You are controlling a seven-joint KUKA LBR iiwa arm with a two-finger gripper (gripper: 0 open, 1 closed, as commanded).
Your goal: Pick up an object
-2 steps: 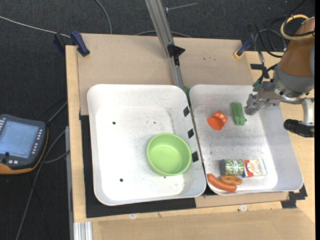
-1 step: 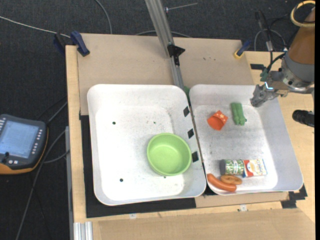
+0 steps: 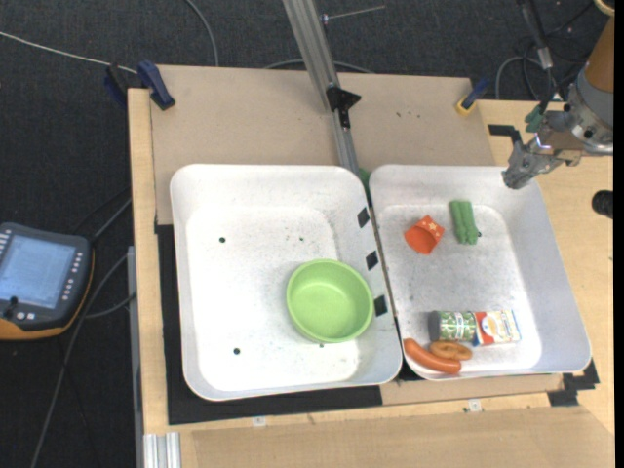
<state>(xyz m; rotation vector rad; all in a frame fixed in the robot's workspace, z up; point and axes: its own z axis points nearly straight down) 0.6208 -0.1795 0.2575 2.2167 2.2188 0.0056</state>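
Camera view: gripper (image 3: 518, 175) hovering upper right over right bin's (image 3: 561, 291) corner, finger state unclear; approach pending, descending toward green block (image 3: 464, 221) next.

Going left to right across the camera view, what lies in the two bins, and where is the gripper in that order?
Green bowl in the left bin → orange cup → green block in the right bin → gripper over that bin's far right corner. The items along the near edge overlap this order, so I leave them out.

Two bins (image 3: 195, 203), one bowl (image 3: 329, 300), one cup (image 3: 424, 235), one carton (image 3: 475, 328), one hotdog (image 3: 432, 356)
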